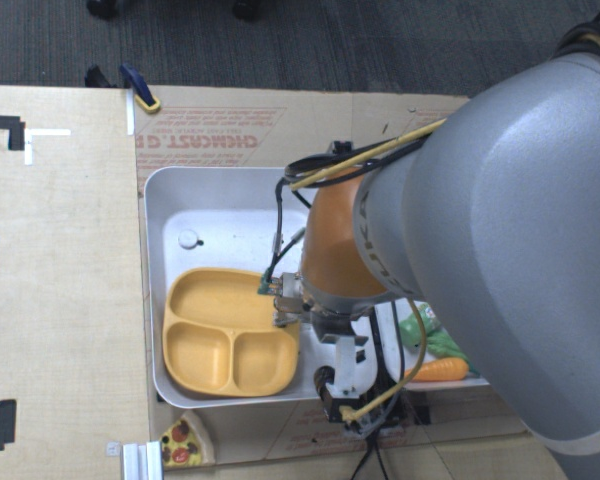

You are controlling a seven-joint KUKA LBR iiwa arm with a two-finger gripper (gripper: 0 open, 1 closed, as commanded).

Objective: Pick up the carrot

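Since the carrot (442, 370) lies beside a green thing (438, 340), right of the yellow plate (228, 340), the gripper (330, 330) should come down over its middle. I cannot tell if its jaws are spread or squeezed.

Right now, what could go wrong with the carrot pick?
1. The carrot lies beside a green item, close under the arm; a grab could catch the green item instead.
2. The wrist sits over the right rim of the yellow plate, not over the carrot; lowering here would likely hit the plate.
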